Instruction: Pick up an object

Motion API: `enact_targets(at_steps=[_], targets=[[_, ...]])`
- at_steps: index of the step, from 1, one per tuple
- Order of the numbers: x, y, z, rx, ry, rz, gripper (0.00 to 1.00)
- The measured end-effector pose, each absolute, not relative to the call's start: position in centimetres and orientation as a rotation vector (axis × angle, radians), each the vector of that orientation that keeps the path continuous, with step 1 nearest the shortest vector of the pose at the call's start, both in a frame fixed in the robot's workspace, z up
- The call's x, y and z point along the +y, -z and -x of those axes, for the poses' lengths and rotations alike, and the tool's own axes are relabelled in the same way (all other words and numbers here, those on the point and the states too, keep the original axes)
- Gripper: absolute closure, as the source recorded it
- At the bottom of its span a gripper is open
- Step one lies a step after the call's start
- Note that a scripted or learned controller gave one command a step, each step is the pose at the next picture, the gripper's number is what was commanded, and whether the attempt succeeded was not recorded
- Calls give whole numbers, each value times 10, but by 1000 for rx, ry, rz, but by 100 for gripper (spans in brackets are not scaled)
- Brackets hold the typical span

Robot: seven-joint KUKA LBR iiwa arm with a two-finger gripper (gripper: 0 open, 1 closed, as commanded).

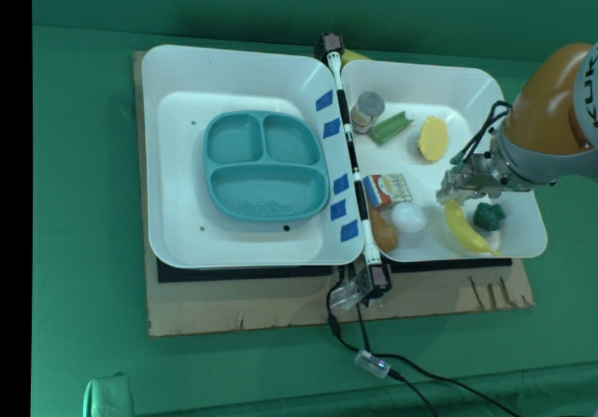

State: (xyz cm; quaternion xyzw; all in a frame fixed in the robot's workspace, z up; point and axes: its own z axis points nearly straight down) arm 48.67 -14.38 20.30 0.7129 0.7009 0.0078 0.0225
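Note:
The right bin (pixel 509 107) holds several small items. Along its near side lie a yellow banana (pixel 466 229), a dark green broccoli-like piece (pixel 489 215), a white egg (pixel 408 217) and a brown bread roll (pixel 383 234). A red and white box (pixel 389 189) sits just behind the egg. Farther back are a small can (pixel 367 110), a green pod (pixel 390 126) and a yellow slice (pixel 432 138). My gripper (pixel 455 188) hangs low in the right bin, right over the banana's upper end and just left of the broccoli piece.
The left bin (pixel 177 88) holds a teal divided plate (pixel 266 166). A divider rail with blue tape (pixel 344 153) separates the bins. Cables (pixel 374 364) trail off the bench's front edge. The arm's orange band (pixel 556 102) covers the right bin's far right corner.

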Motion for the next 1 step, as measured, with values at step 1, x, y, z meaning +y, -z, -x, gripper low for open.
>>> enact_targets(at_steps=[1], targets=[[-110,-268,-495,2207,-6,-2221,100]])
